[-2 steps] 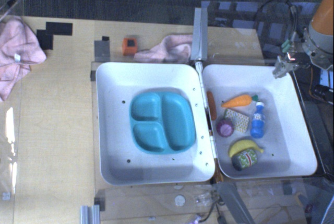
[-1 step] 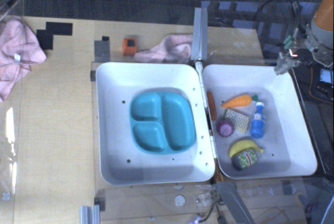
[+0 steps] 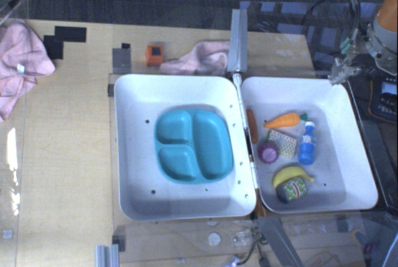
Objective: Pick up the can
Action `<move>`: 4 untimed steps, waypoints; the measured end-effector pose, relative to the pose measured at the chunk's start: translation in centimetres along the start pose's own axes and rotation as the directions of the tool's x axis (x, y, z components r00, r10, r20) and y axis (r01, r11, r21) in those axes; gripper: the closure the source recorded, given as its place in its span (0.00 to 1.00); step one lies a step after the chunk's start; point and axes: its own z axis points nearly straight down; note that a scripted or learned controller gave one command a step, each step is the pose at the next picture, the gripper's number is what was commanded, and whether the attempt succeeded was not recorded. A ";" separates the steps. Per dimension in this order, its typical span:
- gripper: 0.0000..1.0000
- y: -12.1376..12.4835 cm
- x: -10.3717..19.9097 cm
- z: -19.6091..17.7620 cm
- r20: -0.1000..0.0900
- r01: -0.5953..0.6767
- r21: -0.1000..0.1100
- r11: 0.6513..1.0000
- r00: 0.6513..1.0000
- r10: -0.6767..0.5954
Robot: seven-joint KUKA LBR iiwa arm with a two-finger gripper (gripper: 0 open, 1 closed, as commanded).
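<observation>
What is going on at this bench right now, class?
A robot arm's end effector hovers over the far right corner of the right bin, touching nothing. The can lies at that bin's near side beside a banana, with a carrot and blue bottle behind. The left bin holds a blue tray.

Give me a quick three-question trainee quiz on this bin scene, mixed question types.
1. True or false: the can lies in the same bin as the blue divided tray.
2. Which thing touches the can? A) carrot B) banana C) blue bottle
3. Fill in: the arm's gripper sits above the right bin's far ____ corner.

Key: 1 false; 2 B; 3 right.
</observation>
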 end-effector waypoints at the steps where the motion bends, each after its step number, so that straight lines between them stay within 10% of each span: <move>1: 1.00 0.2 0.1 -1.3 0.003 0.007 -0.007 1.000 1.000 -0.007; 4: 1.00 1.0 0.2 -5.3 0.013 0.026 -0.031 0.999 1.000 -0.026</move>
